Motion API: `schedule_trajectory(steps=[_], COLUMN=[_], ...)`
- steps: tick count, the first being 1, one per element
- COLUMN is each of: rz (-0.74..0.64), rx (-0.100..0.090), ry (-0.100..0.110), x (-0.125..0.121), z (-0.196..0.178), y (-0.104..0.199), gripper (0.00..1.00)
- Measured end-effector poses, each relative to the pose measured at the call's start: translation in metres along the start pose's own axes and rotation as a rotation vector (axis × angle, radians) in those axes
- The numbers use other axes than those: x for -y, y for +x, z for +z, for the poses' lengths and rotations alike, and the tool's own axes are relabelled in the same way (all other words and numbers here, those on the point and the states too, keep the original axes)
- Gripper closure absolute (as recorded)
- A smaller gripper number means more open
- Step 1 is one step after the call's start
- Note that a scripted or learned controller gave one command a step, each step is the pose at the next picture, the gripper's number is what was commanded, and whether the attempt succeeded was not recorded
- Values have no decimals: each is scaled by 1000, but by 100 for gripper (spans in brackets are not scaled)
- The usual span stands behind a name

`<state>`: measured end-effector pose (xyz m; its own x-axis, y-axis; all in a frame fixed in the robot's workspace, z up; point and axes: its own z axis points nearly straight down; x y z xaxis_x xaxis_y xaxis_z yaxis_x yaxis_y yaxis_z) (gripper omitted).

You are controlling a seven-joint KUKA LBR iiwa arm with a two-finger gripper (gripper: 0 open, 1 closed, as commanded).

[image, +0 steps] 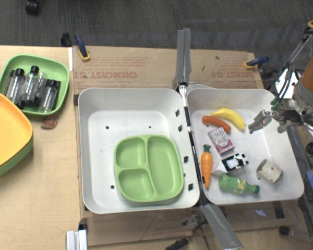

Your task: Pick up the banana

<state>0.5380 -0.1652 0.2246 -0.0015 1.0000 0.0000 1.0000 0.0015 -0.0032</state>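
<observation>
banana (229,116) lies just left of the pincer (259,122), seemingly apart.

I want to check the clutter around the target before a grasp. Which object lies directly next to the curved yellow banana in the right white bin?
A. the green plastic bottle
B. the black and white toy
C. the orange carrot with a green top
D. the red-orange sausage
D: the red-orange sausage lies just left of and below the curved yellow banana, nearly touching it, while the other three objects sit lower in the right white bin.
</observation>
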Motion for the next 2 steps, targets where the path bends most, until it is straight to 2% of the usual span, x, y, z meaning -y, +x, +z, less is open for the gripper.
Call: schedule_trajectory(steps=[1,2], rz=[140,-44], rx=[1,2], ry=[-2,-4], x=[-54,-97], z=[133,132], y=[13,13], gripper=[0,0])
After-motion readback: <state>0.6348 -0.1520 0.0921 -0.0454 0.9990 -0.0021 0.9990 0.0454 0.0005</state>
